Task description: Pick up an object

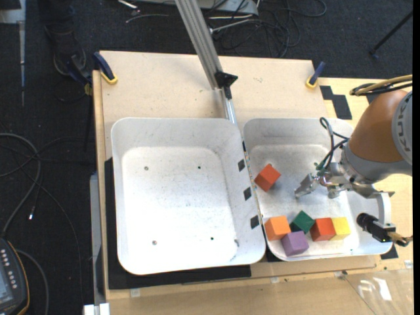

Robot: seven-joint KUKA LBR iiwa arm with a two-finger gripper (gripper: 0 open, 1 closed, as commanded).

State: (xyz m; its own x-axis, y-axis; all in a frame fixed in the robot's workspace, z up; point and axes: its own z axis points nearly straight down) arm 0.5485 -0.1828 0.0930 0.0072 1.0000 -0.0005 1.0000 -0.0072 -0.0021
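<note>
Since every block looks small, rigid and light, I expect a pinch across two flat faces to work. Left of my gripper (306,188) and slightly above it sits the lone orange-red cube (267,176), clear all round. Below the gripper, a row crowds together: orange block (277,226), purple block (294,243), green block (303,220), red block (323,229), yellow block (341,226). I cannot tell the gripper's state.

Arm (387,140): rounded orange band w/ grey casing beside it. Thin dark cable loops along the wrist. Tool (307,188): small, grey metal. Black fitting on a white bracket below wrist.
</note>
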